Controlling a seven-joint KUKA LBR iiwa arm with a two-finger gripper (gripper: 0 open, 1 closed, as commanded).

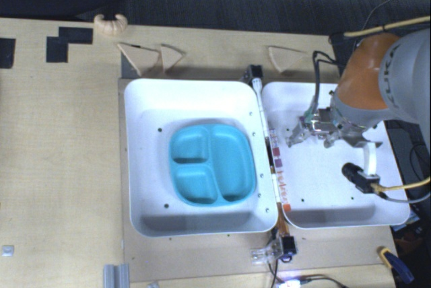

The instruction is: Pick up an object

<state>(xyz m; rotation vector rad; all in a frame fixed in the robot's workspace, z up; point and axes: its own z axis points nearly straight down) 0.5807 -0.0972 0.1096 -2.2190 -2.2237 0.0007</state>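
A light blue divided plate [214,162] with three compartments lies flat in the middle of the left bin [145,145]. My gripper [301,132] hangs over the upper left part of the right bin [323,202], close to the wall between the two bins. It is apart from the plate, to the plate's right. The grey arm with its orange band [367,81] reaches in from the right and hides part of the right bin's back floor. I see nothing held at the gripper.
A strip with red and pink marks [276,169] runs along the rim between the bins. Pale triangular brackets [151,58] stand behind the bins on the wooden bench. Cables and a small connector [283,249] lie at the front edge.
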